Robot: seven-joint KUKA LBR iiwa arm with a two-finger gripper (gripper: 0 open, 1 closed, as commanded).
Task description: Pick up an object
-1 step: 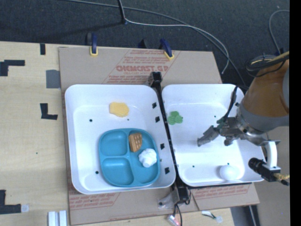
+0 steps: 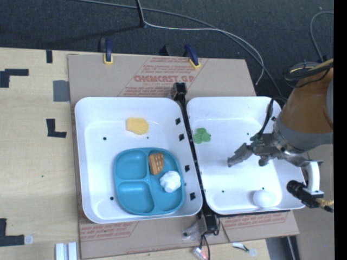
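Over the right bin (image 2: 217,108) the gripper (image 2: 236,160) hangs with nothing visibly held, its opening unreadable from here, between the green piece (image 2: 202,136) and white ball (image 2: 265,197); risk: descending here closes on bare floor, or the ball rolls away.

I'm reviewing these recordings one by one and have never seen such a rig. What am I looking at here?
One camera looks down at a slant on a bench with two white bins. The grey and orange arm is a robot reaching in from the right; its gripper hangs over the right bin, holding nothing. That bin holds a green piece and a white ball. The left bin holds a yellow piece and a blue tray, which carries a brown piece and a white lump.
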